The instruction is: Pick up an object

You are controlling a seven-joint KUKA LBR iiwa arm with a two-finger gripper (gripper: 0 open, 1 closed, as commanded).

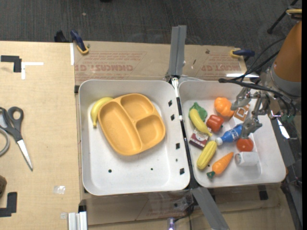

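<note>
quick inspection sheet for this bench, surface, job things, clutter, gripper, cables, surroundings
surface: wooden bench bearing left bin and right bin side by side
job's things: right bin holds toy carrot, corn, blue bottle, orange, tomato; left bin holds yellow divided plate with banana beside it
clutter: scissors on the bench at left
grippers: gripper low over right bin, fingers apart, nothing between them
cables: dark cables by the arm
surroundings: cardboard behind the bins, dark floor

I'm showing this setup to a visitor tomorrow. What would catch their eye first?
Probably the big orange divided plate in the left bin, with a banana tucked against its upper left edge. Next, the colourful jumble of toy food in the right bin, where the gripper hangs over its upper right part.
</note>
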